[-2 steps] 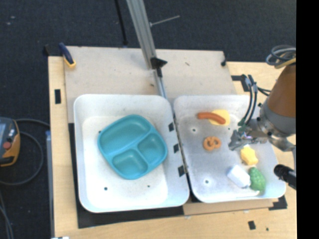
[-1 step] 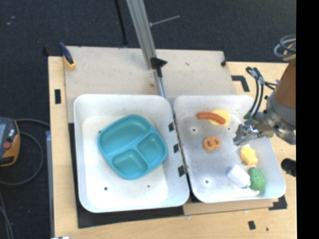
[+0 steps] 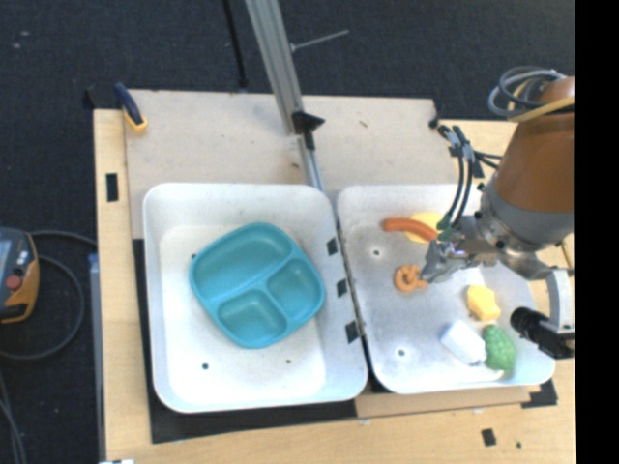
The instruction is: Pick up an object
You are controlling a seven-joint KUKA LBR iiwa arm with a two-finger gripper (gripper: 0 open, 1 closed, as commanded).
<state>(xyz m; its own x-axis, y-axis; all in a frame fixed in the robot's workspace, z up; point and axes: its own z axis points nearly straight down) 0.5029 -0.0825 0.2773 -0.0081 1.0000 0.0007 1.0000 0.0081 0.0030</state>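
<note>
A robotics lab: 2 white bins (image 3: 242, 394) on a plywood bench (image 3: 213, 133), an aluminium camera mast (image 3: 276, 51), loose cables (image 3: 58, 269).

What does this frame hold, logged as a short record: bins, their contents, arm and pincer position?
left bin: teal divided plate
right bin: orange carrot-like piece, small orange ring-shaped item, yellow object, white object, green object
arm: enters from the right, above the right bin
pincer: low, right beside the orange ring-shaped item
grasp: cannot tell

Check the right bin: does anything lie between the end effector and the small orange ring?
Nothing visible does. The end effector sits just right of the small orange ring in the right bin, with no item between.
</note>
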